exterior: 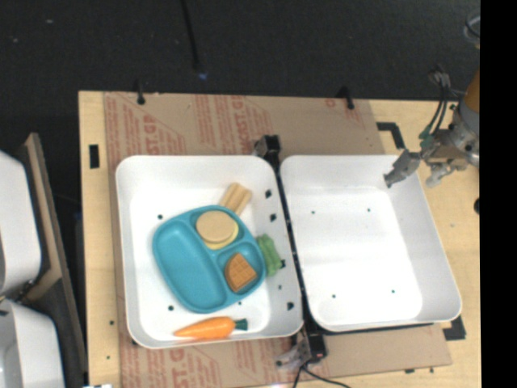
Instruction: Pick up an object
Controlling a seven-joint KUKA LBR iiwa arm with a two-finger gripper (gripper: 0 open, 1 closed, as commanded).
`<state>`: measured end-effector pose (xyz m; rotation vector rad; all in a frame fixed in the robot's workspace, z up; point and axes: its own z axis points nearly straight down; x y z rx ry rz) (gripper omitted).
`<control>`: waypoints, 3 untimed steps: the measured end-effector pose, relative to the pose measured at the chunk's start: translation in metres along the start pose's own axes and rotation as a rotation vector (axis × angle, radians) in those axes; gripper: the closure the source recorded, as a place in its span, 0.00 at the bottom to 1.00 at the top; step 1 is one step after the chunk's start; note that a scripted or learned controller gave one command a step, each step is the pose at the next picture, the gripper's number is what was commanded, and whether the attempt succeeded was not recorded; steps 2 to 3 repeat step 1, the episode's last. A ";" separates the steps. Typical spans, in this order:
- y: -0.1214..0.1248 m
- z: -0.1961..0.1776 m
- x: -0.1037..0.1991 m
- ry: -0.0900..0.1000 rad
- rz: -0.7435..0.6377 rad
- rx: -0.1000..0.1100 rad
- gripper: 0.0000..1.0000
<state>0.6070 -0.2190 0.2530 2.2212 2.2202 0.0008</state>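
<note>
The left bin (pixel 141 217) holds a blue divided plate (pixel 190 265) with a round tan biscuit (pixel 217 227) and a brown waffle piece (pixel 241 272) in its compartments. A light wooden block (pixel 236 196) lies just beyond the plate. A green piece (pixel 269 254) rests at the plate's right edge. An orange carrot (pixel 212 327) lies along the near wall. My gripper (pixel 418 171) hangs over the far right corner of the right bin (pixel 363 249), well away from all these objects. Its fingers are spread open with nothing between them.
A black clamp (pixel 267 146) sits where the two bins meet at the back, and cables lie at the front seam (pixel 303 354). The bins rest on a cardboard sheet (pixel 202 120) on the wooden bench.
</note>
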 end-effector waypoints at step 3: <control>0.058 0.118 -0.006 0.003 0.000 0.012 0.00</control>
